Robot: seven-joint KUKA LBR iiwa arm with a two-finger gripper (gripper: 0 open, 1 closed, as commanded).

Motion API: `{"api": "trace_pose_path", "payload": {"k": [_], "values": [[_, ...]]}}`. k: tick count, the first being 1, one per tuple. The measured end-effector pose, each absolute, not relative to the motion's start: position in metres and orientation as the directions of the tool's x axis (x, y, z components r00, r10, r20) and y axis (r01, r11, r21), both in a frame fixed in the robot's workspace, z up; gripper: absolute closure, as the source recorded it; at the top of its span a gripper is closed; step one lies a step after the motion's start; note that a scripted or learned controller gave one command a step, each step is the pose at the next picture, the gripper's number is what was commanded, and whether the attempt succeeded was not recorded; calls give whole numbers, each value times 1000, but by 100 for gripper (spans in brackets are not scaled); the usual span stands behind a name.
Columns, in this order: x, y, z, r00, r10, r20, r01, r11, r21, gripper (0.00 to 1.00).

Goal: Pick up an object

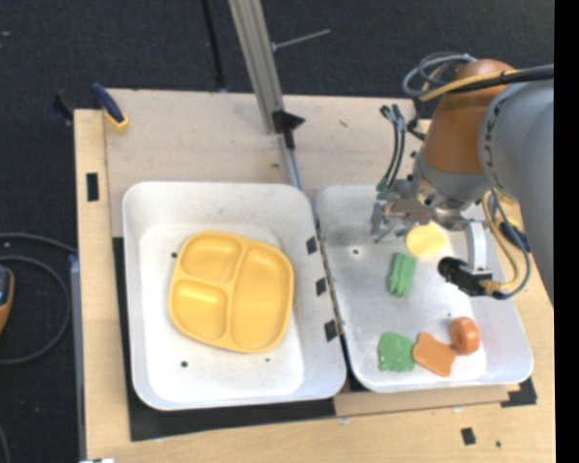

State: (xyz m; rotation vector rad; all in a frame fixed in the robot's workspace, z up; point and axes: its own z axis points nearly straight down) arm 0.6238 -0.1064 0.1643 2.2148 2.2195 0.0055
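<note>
The arm comes in from the right and its gripper [405,222] is low over the back part of the right bin [352,258]. Just beside the gripper, maybe touching it, lies a pale yellow round object [426,240]. I cannot tell if this object is between the gripper's parts or only lies next to them, so I do not say that it is held. If the gripper is open or closed, I also cannot tell from this view.

In the same bin there is a green ridged piece [401,273] near the middle. A flat green piece [396,352], an orange wedge-like piece [433,353] and a small orange-red object [464,335] lie close together at the front edge. The left bin [145,210] holds a yellow divided plate [232,290].

I judge that the step in hand is the approach or the grasp on the yellow object. The next move needs a sure closing around it and then a straight lift, because a round shape can slip sideways. If the object stays in the bin, a new descent is needed.
</note>
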Motion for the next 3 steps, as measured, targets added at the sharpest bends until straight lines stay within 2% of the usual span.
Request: {"api": "trace_pose_path", "payload": {"k": [1, 2, 3], "values": [[632, -110, 227, -2, 1000, -2, 1000, 2, 8, 100], [633, -111, 250, -3, 1000, -1, 1000, 3, 4, 100], [631, -63, 239, -6, 1000, 0, 1000, 6, 0, 100]]}}
